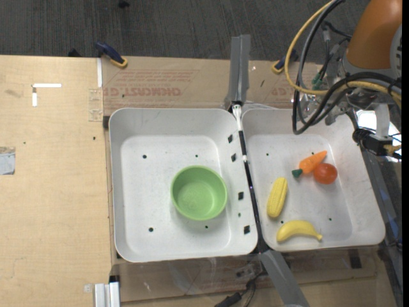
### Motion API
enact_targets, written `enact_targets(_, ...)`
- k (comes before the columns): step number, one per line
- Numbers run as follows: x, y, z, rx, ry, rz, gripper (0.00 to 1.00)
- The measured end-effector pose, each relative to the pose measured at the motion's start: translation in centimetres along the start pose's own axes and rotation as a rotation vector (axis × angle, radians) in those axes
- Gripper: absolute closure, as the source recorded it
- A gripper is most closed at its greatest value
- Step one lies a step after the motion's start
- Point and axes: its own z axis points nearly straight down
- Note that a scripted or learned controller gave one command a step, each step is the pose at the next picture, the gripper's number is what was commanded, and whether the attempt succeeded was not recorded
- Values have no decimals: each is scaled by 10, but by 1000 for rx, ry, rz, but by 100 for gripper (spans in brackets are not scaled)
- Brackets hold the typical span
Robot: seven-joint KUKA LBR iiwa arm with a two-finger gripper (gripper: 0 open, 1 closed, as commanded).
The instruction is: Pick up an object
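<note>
Bowl point(199, 192) in left bin point(128, 171); corn point(277, 197), banana point(298, 231), carrot point(311, 163), tomato point(325, 173) in right bin point(358, 232).

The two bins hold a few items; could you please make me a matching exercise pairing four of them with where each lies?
Things:
1. bowl
2. corn
3. banana
4. tomato

Places:
A. touching the carrot
B. right bin, nearest its front edge
C. left bin
D. right bin, near the divider between the bins

Pairs: 1-C, 2-D, 3-B, 4-A
</note>
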Motion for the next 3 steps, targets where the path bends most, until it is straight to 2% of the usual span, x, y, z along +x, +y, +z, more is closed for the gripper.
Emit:
enact_targets(1,4,-76,116,4,1,355,0)
enact_targets(2,21,-143,132,5,1,411,0)
enact_targets(3,20,-144,123,8,0,417,100)
